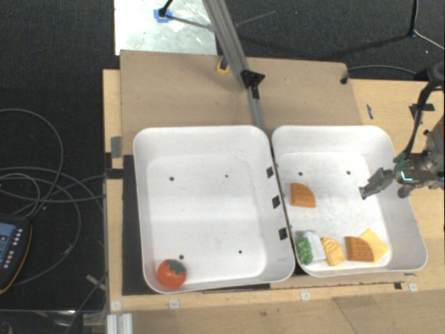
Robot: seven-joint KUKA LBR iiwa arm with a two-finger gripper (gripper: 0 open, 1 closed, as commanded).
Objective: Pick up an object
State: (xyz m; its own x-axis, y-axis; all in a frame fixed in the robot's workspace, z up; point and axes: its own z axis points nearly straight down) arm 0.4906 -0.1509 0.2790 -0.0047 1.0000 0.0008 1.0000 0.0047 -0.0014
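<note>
Hand (381,182) is seen above the smooth white right bin (400,223); finger spread cannot be told. Wedge-shaped orange piece (302,195) lies left of it.

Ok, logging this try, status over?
Gripper over right bin, nothing between fingers. Orange wedge nearest, untouched. Path clear.

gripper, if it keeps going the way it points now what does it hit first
The gripper points left across the right bin. The orange wedge lies first along that line, though height above the floor is unclear, so it may pass over.
</note>
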